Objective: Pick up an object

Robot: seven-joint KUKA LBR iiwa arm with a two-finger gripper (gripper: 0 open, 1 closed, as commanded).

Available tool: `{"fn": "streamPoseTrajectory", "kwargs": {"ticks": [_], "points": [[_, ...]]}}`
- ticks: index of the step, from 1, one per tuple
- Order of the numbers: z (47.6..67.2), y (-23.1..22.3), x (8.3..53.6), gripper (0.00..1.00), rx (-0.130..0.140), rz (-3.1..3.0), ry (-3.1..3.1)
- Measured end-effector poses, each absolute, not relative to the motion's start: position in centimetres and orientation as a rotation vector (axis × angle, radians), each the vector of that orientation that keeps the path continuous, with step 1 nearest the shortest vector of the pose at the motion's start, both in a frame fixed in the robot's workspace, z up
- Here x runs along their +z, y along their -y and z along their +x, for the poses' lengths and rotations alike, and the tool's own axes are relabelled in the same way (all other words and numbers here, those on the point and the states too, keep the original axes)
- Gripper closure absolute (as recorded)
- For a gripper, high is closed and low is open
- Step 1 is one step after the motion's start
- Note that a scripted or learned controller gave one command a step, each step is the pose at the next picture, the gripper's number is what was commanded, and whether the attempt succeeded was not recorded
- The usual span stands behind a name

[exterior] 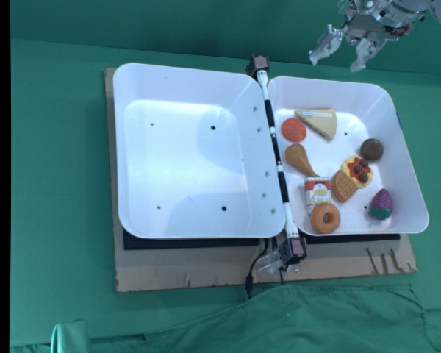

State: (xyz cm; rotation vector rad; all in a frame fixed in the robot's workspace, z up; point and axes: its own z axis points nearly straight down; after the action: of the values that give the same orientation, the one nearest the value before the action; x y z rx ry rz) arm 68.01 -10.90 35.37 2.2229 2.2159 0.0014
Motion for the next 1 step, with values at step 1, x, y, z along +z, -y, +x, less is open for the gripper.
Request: {"fn": "streamPoseTrajectory", "kwargs": {"ticks": [1], "points": [[68.01, 10.90, 35.37, 0.00, 0.002, 2.223, -2.216]]}}
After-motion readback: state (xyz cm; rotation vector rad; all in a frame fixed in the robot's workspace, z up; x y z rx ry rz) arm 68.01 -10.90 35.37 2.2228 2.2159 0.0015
